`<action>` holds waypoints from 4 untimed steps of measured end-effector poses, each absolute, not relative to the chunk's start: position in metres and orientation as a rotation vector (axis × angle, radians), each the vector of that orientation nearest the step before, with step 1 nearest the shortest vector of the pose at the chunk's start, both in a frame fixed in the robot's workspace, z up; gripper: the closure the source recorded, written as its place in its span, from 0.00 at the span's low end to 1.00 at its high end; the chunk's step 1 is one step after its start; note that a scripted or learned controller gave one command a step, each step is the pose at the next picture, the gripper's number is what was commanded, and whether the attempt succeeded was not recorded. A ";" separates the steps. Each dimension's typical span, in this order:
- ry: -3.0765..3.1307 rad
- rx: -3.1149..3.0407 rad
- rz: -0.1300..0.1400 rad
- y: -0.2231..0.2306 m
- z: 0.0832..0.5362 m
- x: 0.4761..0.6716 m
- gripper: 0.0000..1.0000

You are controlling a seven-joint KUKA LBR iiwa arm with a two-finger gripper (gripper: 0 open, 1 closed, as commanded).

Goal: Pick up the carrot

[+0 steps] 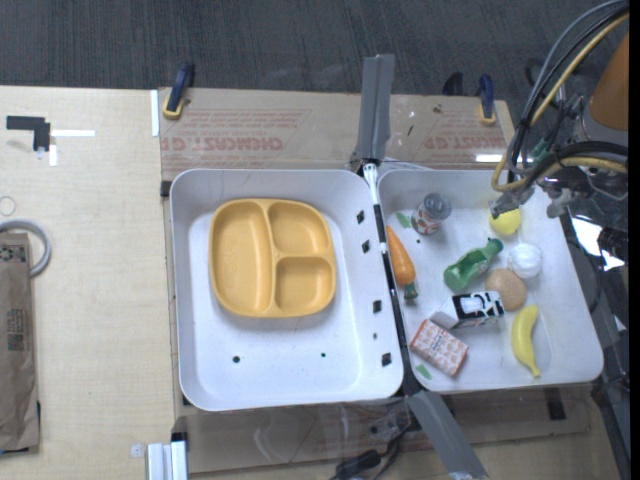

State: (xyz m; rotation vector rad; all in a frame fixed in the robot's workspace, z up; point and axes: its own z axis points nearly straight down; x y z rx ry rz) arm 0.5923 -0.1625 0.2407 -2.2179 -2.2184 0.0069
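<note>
Nothing of the task could be judged done. The carrot [400, 257] lay untouched in the right bin [575, 358], hard against its left wall, its green end pointing toward the near edge. The arm [600, 98] stood at the far right, over that bin's far corner and well apart from the carrot; the gripper itself could not be made out among the cables, so it could not be told whether it was apart or together. The whole pick was therefore left: the reach across, the descent, the grasp and the lift.

The right bin was crowded. A can [431, 213], a lemon [506, 220], a green bottle [472, 264], a white ball [524, 260], a banana [525, 339] and a patterned box [439, 346] were spread over it, none touching the carrot. The left bin [200, 368] held a yellow tray [272, 258]. Both bins were set on brown cardboard [270, 133] over a pale bench [80, 298], held by clamps [179, 90] at the far edge, with dark carpet [250, 18] beyond.
</note>
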 end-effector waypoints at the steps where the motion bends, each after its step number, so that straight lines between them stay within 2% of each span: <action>1: -2.233 -2.208 0.008 -0.204 0.357 0.654 0.00; 2: -2.233 -2.208 0.008 -0.204 0.357 0.654 0.00; 3: -2.227 -2.213 0.010 -0.180 0.353 0.661 0.00; 4: -2.458 -1.954 0.007 -0.214 0.367 0.661 0.00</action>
